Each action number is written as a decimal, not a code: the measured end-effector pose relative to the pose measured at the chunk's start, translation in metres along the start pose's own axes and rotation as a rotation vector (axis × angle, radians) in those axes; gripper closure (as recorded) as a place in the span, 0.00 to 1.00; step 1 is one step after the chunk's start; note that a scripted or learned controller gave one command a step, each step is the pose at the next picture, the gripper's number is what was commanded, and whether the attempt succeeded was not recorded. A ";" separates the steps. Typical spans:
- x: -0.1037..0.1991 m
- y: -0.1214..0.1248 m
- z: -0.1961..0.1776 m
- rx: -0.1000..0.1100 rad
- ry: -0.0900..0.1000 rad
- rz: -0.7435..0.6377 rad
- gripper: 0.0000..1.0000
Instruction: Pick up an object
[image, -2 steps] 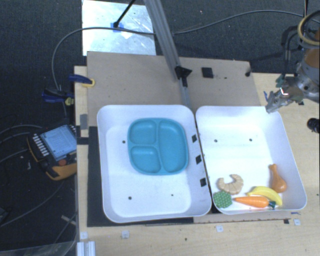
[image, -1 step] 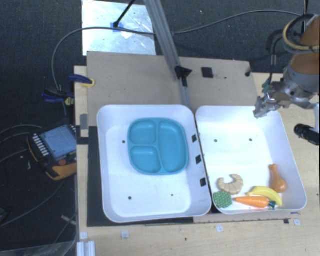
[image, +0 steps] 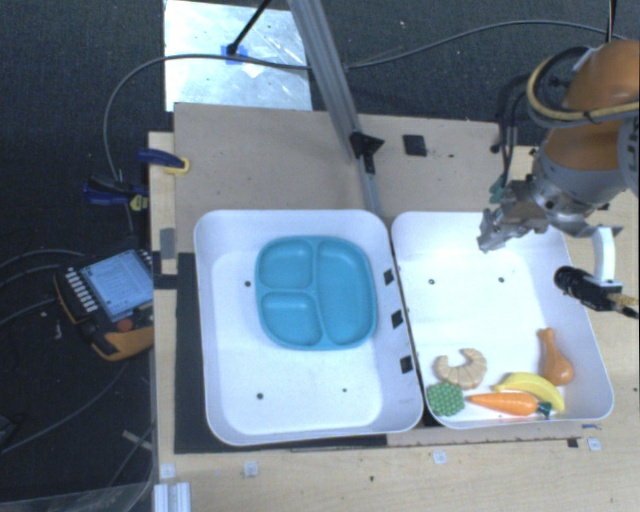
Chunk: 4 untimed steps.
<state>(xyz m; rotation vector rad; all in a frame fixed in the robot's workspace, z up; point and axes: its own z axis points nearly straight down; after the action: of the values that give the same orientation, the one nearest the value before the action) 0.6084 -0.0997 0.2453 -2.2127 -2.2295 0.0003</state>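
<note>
Several toy foods lie along the front of the right bin (image: 470, 300): a tan croissant (image: 460, 367), a green broccoli (image: 446, 399), an orange carrot (image: 503, 403), a yellow banana (image: 532, 387) and an orange-brown drumstick (image: 555, 358). My gripper (image: 493, 233) hangs over the back of the right bin, well apart from the foods, with nothing seen between its fingers.
The left bin (image: 230, 400) holds a blue divided plate (image: 316, 291). A grey pole (image: 335, 80) slants across the back of the bench. A black fitting (image: 585, 285) sits at the right bin's right rim. Clamps and a handheld device (image: 110, 300) lie off the bench at left.
</note>
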 end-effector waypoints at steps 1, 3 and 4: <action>0.054 -0.006 0.012 -0.001 0.000 0.000 1.00; 0.164 -0.037 0.011 0.000 0.001 -0.001 1.00; 0.207 -0.056 0.015 0.000 0.000 0.002 1.00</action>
<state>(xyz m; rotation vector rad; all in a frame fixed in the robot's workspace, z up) 0.5511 0.1073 0.2302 -2.2150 -2.2271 0.0002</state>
